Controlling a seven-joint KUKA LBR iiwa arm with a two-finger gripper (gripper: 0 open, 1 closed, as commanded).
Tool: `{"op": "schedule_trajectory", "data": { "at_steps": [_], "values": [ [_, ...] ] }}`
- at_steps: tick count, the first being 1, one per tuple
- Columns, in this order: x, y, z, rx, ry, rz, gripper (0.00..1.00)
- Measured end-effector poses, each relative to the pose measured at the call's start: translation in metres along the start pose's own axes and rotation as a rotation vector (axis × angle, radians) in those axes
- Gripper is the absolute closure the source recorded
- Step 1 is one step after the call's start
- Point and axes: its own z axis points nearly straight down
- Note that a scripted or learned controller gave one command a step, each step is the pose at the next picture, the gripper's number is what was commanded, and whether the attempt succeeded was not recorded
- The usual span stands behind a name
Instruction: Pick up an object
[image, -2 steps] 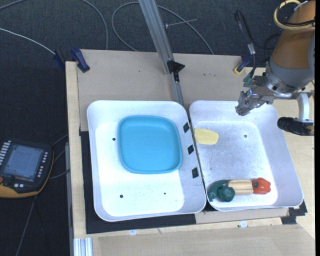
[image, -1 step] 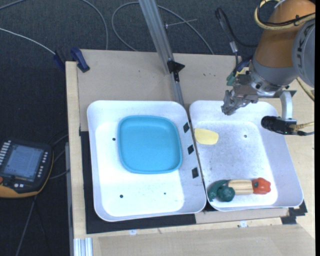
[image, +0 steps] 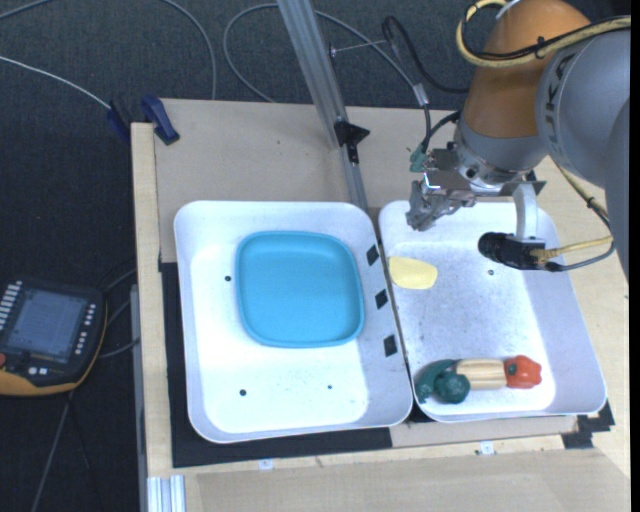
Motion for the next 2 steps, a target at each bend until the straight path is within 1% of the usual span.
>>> {"op": "schedule_trajectory", "data": {
  "at_steps": [1, 2],
  "values": [
    [0.052, 0.013, 0.008, 0.0, 0.0, 0.0, 1.0],
    [0.109, 0.017, -0.004, -0.002, 0.001, -0.001, 1.0]
  ]
}}
